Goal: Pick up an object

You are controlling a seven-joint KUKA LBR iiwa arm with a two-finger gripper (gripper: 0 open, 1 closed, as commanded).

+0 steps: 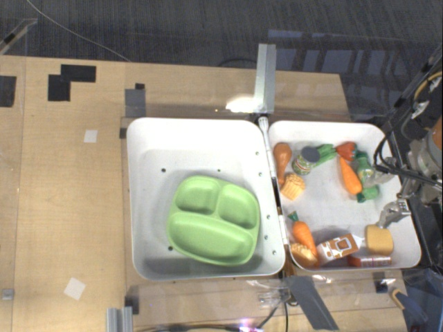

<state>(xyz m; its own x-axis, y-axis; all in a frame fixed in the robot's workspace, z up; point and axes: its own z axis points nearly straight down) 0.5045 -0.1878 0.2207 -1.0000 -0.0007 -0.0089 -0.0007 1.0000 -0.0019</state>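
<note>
The pincer [392, 216] hangs low at the right bin [325, 203] edge, just above a tan block [379, 241]; whether it is wide or narrow I cannot tell. Probably best to centre over the block, drop straight, and clear the bin wall.

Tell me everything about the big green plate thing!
The green plate is a light green tray that looks like smooth plastic, with rounded corners. It has three sunken sections: two smaller ones on the far side and one long one on the near side. Nothing lies in them. It sits flat, turned a little askew, inside the left white bin, toward the near right part of the bin's floor. Nothing else touches it.
</note>
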